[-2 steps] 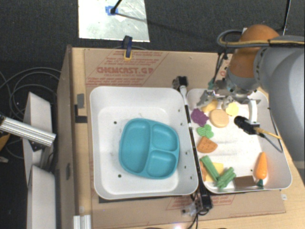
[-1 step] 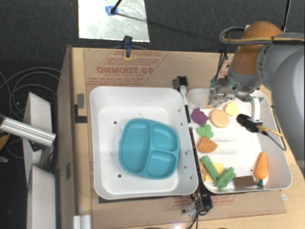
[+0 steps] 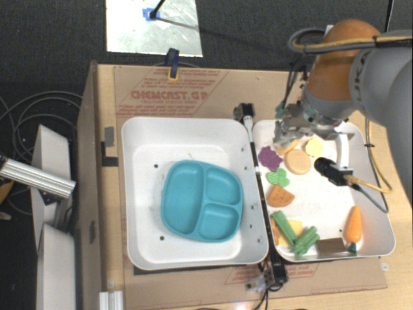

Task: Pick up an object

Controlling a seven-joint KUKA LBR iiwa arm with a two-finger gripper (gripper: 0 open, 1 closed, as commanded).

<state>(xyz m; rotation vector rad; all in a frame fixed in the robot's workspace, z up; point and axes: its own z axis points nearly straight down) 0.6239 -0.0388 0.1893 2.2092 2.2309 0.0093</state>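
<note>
My gripper [image 3: 284, 138] hangs over the back left corner of the right bin [image 3: 377, 237]. Just below its tip lie a purple grape bunch [image 3: 269, 157], a round tan biscuit [image 3: 298, 162] and a pale yellow piece [image 3: 313, 148]. Further forward sit a small green leafy piece [image 3: 279, 177], an orange wedge [image 3: 279, 196], green bean-like sticks [image 3: 293, 233] over a yellow piece [image 3: 295, 225], a carrot [image 3: 353, 223] and a brown block [image 3: 330, 246]. Nothing is seen held by the gripper.
The left bin [image 3: 145, 141] holds a blue divided plate [image 3: 201, 200]. A dark rail [image 3: 256, 173] runs between the two bins. The grey arm with its orange band [image 3: 342, 47] comes in over the right bin's back right.
</note>
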